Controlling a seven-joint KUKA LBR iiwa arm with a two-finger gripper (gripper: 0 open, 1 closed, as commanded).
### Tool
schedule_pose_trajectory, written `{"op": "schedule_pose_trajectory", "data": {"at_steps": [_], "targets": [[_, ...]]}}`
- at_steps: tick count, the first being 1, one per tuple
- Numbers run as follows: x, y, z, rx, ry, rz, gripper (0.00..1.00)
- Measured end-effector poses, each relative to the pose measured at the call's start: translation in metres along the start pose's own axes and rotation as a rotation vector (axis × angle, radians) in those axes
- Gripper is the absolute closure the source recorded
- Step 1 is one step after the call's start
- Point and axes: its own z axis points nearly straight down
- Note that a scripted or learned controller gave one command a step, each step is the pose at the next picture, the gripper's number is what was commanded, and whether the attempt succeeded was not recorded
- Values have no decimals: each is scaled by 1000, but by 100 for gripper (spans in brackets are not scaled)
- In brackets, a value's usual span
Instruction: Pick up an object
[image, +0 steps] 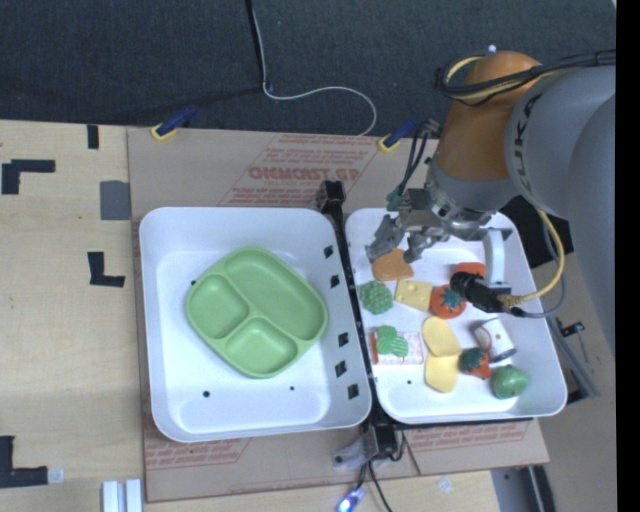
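Observation:
My gripper (399, 247) hangs over the far left part of the right bin (540, 405), its two fingers spread open with nothing between them. Just below the fingertips lies an orange toast-shaped piece (392, 267). Close by are a green broccoli-like piece (376, 297), a pale yellow wedge (413, 294) and a red tomato (447, 303). Nearer the front lie two yellow pieces (441, 337) (441, 373), a green and red piece on a white card (392, 345), a small red piece (475, 362) and a green ball (508, 381).
The left bin (170, 235) holds a light green divided plate (257, 311). A black clip row (345, 300) marks the wall between the bins. The grey arm with its orange band (490, 110) crosses above the right bin's far right side. A white cable (300, 95) lies beyond the bins.

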Motion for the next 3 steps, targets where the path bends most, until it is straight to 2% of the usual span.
{"op": "schedule_pose_trajectory", "data": {"at_steps": [1, 2, 3], "targets": [[31, -42, -18, -2, 1, -2, 100], [43, -45, -3, -1, -1, 0, 100], [28, -34, -13, -4, -1, 2, 100]]}}
